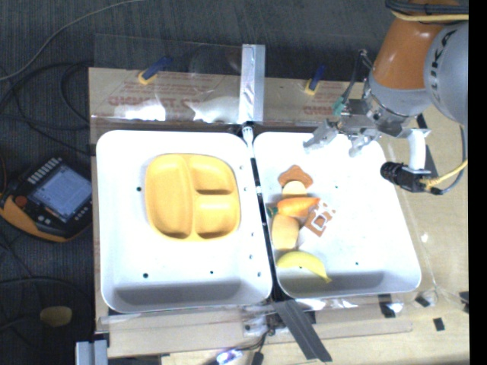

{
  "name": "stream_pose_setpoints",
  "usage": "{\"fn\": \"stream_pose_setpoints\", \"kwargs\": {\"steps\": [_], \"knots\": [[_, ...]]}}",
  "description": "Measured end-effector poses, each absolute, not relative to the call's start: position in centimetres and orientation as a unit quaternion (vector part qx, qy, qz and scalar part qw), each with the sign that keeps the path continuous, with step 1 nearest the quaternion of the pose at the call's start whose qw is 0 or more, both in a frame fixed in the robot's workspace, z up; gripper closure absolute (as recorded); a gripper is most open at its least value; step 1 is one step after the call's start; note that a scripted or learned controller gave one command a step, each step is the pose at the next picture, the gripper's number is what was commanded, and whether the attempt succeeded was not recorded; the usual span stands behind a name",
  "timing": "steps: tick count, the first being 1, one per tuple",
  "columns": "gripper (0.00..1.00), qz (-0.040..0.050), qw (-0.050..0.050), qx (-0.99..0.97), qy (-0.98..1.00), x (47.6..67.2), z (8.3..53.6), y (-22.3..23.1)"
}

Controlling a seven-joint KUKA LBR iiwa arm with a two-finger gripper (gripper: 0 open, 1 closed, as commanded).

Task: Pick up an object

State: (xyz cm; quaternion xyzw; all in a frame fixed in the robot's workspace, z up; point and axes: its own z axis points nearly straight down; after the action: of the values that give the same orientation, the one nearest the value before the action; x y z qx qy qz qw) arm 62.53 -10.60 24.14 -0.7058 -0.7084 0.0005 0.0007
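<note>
Left bin point(122, 226): 1 shallow white bin is sitting at the left centre of the frame, touching its twin along the middle divider.
Left bin contents: 1 yellow divided tray point(192, 196) is lying flat in it, towards the upper middle, showing 3 compartments.
Right bin point(373, 234): the 2nd white bin is filling the right centre of the frame; its right half is showing bare white floor.
Right bin contents: 5 small objects are crowding together along its left wall.
Brown piece point(295, 177): it is lying at the top of the cluster.
Orange piece point(297, 203): it is lying just below the brown one, touching it.
Small printed box point(319, 220): it is lying tilted, just right of the orange piece.
Tan rounded object point(284, 232): it is sitting below the orange piece, near the left wall.
Yellow banana-shaped object point(301, 265): it is lying at the bottom of the cluster, near the lower rim.
Arm point(415, 48): the grey and orange arm is reaching in from the upper right of the frame.
Gripper point(338, 141): it is hanging over the upper rim of the right bin, its 2 fingers spread apart and holding nothing.
Objects relative to jaws: the cluster is lying below and left of the spread jaws, apart from them; the brown piece is the nearest, and no object is between the fingers.
</note>
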Motion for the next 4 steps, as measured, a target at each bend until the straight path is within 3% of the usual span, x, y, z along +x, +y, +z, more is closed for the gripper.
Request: {"fn": "stream_pose_setpoints", "kwargs": {"steps": [1,2,3,4], "knots": [[0.00,0.0003,0.001,-0.603,-0.798,57.6,12.4,-10.1],[0.00,-0.0038,-0.005,-0.633,-0.774,62.7,8.9,-10.5],[1.00,-0.0024,-0.003,-0.634,-0.773,62.6,9.9,-10.6],[0.00,-0.0024,-0.003,-0.634,-0.773,62.6,9.9,-10.6]]}}
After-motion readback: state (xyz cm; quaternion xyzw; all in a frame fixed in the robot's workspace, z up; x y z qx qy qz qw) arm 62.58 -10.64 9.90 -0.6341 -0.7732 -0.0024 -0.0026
